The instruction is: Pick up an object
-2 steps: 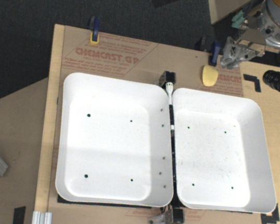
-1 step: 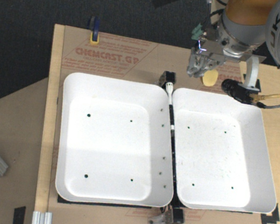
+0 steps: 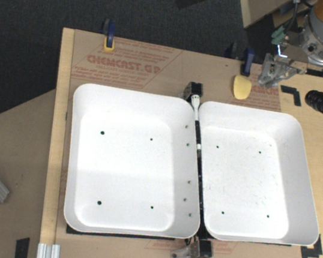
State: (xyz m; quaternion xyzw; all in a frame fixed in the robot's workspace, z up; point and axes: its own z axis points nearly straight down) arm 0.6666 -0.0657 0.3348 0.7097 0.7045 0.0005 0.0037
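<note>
White bins [image 3: 135, 106], pale yellow object [image 3: 241, 87], tan board [image 3: 159, 64] with red lettering.

Only readable thing here is the red print on the brown cardboard sheet [image 3: 159, 67] lying under the two bins on the counter. It runs along the sheet's top edge, upper middle of the frame, and looks like "CHEMCAST GP", though the letters are faded, so I wouldn't swear to every one. There's a smaller red line under it, way too blurry to make out.
</note>
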